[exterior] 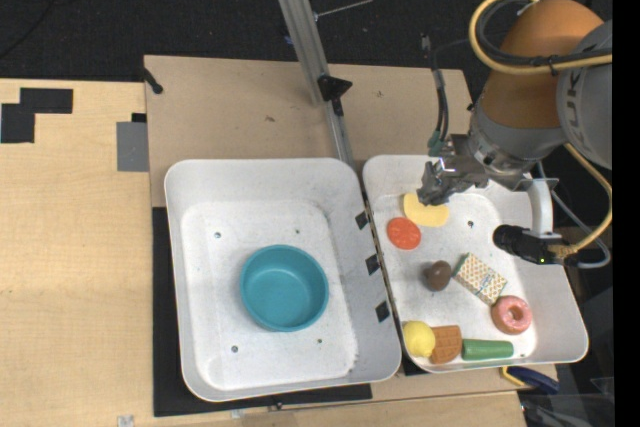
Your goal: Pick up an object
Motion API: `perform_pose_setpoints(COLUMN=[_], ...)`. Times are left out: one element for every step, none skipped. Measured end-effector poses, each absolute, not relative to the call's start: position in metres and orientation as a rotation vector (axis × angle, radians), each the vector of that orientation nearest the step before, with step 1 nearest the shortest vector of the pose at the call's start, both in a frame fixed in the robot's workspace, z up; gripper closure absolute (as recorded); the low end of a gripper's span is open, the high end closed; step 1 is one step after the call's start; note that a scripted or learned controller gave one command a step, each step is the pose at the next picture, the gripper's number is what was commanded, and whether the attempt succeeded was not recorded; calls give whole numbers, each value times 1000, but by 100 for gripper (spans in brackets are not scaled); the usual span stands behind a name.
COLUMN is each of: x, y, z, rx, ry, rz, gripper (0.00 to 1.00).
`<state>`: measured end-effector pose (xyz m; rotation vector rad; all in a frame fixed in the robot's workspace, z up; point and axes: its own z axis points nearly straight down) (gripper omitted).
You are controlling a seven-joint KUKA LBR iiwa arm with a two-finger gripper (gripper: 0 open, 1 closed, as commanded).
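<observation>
My gripper (434,190) hangs over the back of the right bin (560,315), just above a pale yellow flat piece (425,212). Whether it touches that piece is unclear. In front of it lie a red-orange disc (404,234) and a brown ball (436,275). A patterned box (481,278), a pink doughnut (512,314), a green piece (486,350), an orange-brown block (447,343) and a yellow lemon (419,339) fill the bin's front. A teal bowl (284,288) sits in the left bin (200,205).
A slanted metal rail (303,25) rises behind the bins toward the back. Black clips (370,263) mark the wall between the two bins. A black fitting (520,242) on the arm hangs over the right bin's right side.
</observation>
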<state>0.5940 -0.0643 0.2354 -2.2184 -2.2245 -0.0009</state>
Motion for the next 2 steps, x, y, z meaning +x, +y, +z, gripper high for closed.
perform_pose_setpoints(x=[582,559], y=[-14,35], z=[233,223], rx=[-2217,-2217], ry=[-2224,-2224], rz=[0,1], gripper=[100,100])
